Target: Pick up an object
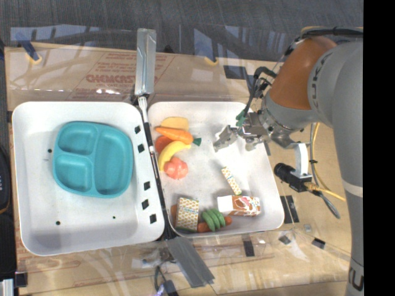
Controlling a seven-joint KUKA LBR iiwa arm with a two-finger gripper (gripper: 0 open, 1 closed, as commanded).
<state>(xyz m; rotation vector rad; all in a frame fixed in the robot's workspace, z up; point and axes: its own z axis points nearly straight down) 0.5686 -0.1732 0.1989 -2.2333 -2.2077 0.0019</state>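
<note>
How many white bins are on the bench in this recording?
2. The left bin holds a teal divided plate; the right bin holds the toy food pieces, with the hand over its upper right part.

Dark grey carpet floor [123, 2] beyond the wooden bench [92, 66].

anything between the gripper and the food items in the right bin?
Nothing visible. The gripper hangs over bare floor in the upper right bin. The carrot and banana lie to its left, the small bar and carton below it, with open floor between.
</note>
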